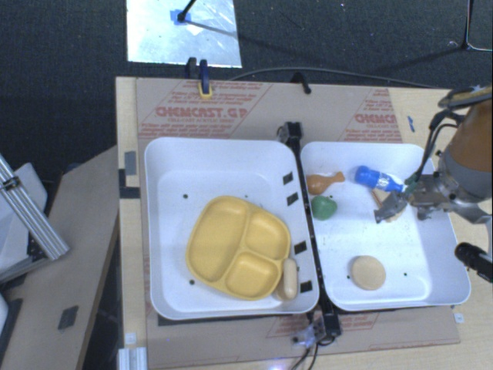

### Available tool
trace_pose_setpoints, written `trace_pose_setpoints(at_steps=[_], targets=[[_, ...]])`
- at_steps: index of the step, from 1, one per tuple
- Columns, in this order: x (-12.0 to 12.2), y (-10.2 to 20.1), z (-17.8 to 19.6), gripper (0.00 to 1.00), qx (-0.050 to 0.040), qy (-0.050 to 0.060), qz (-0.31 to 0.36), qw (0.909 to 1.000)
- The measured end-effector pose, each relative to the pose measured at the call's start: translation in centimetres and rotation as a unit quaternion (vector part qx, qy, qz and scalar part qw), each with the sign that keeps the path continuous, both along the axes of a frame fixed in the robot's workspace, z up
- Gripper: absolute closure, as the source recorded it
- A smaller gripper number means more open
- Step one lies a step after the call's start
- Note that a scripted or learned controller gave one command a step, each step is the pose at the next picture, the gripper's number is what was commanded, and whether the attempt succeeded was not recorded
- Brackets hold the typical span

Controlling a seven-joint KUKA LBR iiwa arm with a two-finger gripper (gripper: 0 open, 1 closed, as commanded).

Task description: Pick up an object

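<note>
1. Gripper (389, 209) hangs over the right bin (439, 284), near its far right side. Whether its jaws are apart or together I cannot tell, and nothing is seen between them.
2. Just beside it on the left lies a blue bottle (377, 179). A toy chicken leg (325, 182) and a green object (324, 207) lie near the divider, and a round tan disc (368, 272) lies toward the front.
3. The left bin (173, 168) holds a yellow divided tray (239, 247), with a small beige piece (290, 278) touching its right front edge.
</note>
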State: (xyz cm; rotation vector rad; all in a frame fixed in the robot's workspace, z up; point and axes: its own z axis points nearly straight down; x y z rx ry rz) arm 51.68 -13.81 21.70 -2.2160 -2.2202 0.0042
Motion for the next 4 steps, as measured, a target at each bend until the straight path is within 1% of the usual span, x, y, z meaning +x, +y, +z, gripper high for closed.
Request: trace_pose_setpoints(at_steps=[1,3,4], targets=[[0.2,0.0,0.3,0.00,-0.0006,-0.003,0.001,1.0000],[0.6,-0.2,-8.2,0.00,-0.0004,-0.002,0.000,1.0000],[0.6,-0.1,-13.4,0.00,-0.0001,-0.001,0.000,1.0000]])
